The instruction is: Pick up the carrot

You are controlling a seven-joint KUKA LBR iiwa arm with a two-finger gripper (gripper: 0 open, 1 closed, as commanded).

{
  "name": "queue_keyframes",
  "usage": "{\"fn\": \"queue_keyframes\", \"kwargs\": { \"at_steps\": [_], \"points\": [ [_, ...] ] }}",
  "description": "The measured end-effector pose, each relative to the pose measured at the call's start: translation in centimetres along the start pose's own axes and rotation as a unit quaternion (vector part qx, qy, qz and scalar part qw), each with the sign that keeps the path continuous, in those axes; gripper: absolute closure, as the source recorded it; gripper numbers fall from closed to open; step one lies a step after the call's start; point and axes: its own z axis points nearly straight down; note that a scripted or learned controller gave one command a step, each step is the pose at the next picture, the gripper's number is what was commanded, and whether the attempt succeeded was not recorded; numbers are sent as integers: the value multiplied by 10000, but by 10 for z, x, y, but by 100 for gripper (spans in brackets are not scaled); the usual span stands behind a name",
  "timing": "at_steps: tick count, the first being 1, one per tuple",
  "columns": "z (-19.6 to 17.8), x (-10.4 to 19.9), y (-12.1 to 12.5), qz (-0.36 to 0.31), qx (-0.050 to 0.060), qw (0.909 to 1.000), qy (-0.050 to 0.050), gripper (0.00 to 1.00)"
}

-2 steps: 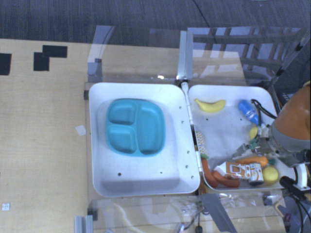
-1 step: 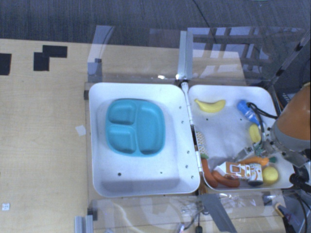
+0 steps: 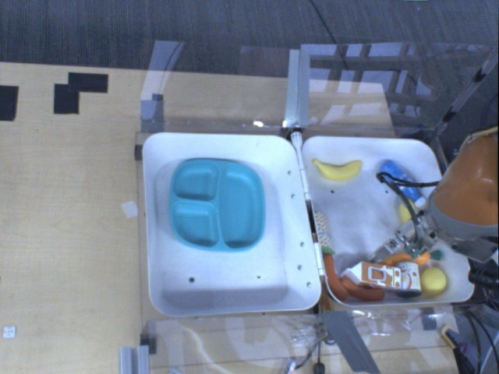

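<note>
While a blue plate (image 3: 217,204) fills the left bin (image 3: 160,287), jaws (image 3: 412,249) grasp the carrot (image 3: 407,259).

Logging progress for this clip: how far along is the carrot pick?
Done: the gripper is down in the right bin, right at the carrot. In hand: the grasp itself; the fingers' state is unclear. Left: lifting, since the carrot lies on the bin floor beside the carton.

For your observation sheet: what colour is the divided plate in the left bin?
Light blue: the divided plate, clearest in the camera view.
</note>
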Motion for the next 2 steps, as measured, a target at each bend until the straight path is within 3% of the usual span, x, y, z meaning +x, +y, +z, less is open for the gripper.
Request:
{"fn": "queue_keyframes", "kwargs": {
  "at_steps": [1,2],
  "points": [
    [-10,1,2,-8,-3,10000,30,100],
    [0,25,15,-1916,25,9815,45,100]
  ]
}}
